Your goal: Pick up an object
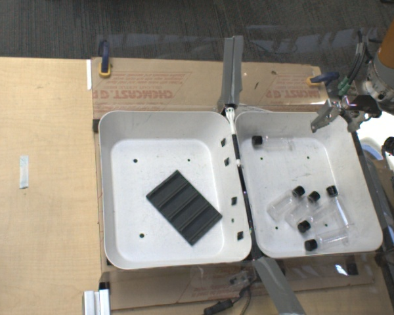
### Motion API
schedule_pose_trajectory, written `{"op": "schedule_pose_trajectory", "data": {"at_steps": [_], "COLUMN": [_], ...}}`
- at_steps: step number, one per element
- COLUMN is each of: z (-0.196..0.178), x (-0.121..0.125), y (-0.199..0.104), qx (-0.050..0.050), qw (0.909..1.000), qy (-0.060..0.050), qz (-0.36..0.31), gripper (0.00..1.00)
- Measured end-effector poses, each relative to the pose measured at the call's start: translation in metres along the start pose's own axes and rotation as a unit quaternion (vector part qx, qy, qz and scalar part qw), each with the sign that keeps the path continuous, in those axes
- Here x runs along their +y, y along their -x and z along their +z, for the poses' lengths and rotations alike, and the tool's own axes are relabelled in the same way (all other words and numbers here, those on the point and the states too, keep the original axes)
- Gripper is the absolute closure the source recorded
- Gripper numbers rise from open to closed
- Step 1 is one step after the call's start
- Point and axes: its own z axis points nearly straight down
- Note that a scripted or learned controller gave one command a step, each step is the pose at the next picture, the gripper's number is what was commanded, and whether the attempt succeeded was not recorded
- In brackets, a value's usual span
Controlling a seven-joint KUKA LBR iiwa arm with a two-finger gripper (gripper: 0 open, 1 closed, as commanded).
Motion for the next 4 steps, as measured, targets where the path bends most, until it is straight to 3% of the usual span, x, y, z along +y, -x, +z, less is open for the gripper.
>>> {"op": "schedule_pose_trajectory", "data": {"at_steps": [1,2,3,4], "z": [0.187,0.195,0.193,0.183], "x": [0.010,0.057,0.059,0.059], "y": [-0.040,0.002,0.052,0.051], "qx": [0.000,0.002,0.000,0.000], "qw": [0.9999,0.9999,0.9999,0.9999], "qy": [0.001,-0.012,-0.008,-0.008], "qz": [-0.010,-0.007,-0.007,-0.008], "gripper": [0.00,0.00,0.00,1.00]}}
